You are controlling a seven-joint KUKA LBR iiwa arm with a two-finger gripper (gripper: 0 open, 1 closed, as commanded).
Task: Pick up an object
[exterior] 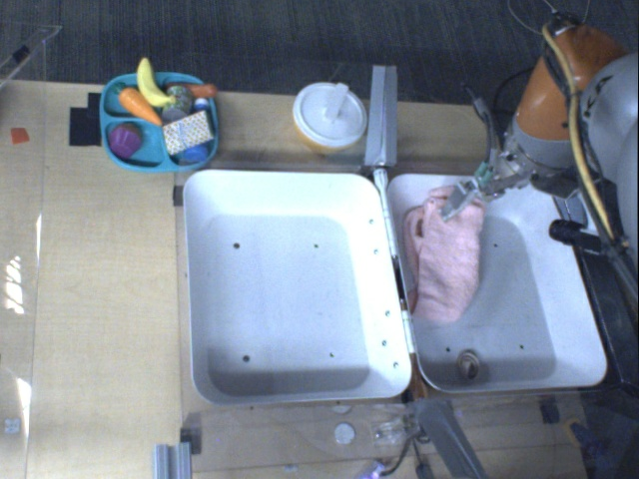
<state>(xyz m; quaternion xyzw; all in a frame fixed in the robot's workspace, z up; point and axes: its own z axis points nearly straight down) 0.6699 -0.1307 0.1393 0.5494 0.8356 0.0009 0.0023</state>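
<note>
A crumpled pink cloth [444,257] lies along the left side of the right bin [559,297]. My gripper [465,199] reaches in from the right and sits at the cloth's upper right corner, touching or just above it. The view does not show whether the cloth is caught in it. A small round brownish object [467,366] rests near the right bin's front edge.
The left bin [285,287] sits beside the right one, with a metal divider [381,118] behind their shared edge. A blue tray of toy food [160,118] and a white lidded cup [330,116] stand on the bench behind the bins.
</note>
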